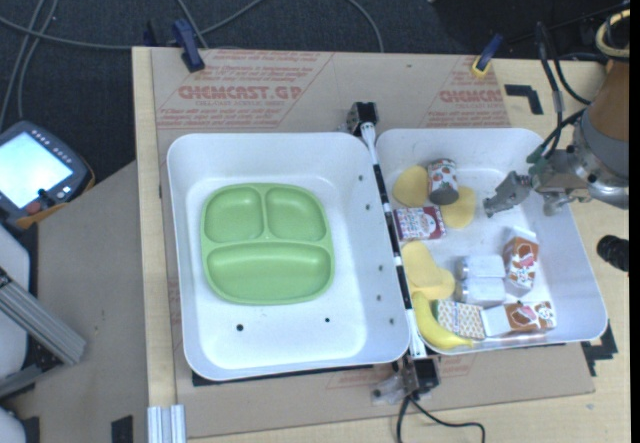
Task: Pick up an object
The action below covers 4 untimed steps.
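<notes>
The right bin (570, 261) holds several small objects. A small can (441, 179) stands at the back beside flat yellow pieces (409, 187). A red and white packet (420, 223) lies against the left wall. A banana (438, 329) curves along the front left corner. A white and brown carton (521, 263) stands near a pale box (483, 281). Two patterned packets (527, 316) lie at the front. My gripper (506, 195) hangs over the bin's back right part, right of the can and above the carton, with nothing visibly held.
The left bin (190, 231) holds a green divided plate (267, 243). A black clamp rail (390, 231) runs between the bins. Blue clips (187, 39) pin the cardboard base at the back. Cables (560, 81) hang near the arm at the right.
</notes>
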Available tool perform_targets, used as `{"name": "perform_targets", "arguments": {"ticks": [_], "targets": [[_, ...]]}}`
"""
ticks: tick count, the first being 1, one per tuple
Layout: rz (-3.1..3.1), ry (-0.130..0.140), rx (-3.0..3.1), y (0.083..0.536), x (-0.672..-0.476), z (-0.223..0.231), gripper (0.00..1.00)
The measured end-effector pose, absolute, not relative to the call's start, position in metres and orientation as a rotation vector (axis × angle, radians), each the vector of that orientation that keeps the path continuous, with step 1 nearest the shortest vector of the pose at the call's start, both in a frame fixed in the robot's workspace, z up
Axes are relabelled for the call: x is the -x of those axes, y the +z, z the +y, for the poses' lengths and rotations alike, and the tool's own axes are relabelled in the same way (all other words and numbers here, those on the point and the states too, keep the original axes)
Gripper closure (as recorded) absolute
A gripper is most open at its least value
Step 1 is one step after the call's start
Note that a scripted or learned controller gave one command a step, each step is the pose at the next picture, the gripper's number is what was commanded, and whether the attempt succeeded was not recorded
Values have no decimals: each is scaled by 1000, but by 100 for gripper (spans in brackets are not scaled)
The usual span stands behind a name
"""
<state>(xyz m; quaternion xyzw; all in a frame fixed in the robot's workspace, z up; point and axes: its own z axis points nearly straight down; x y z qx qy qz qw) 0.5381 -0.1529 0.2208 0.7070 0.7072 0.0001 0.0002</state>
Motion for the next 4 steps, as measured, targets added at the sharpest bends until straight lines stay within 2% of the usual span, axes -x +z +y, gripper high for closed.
{"name": "perform_targets", "arguments": {"ticks": [1,2,3,4], "targets": [[2224,-1,-2222,172,-543,-125,0],[2219,3,-2220,85,-522,-115,0],[2225,-10,-2228,83,-646,-104,0],[2222,-10,-2224,97,-648,-105,100]]}}
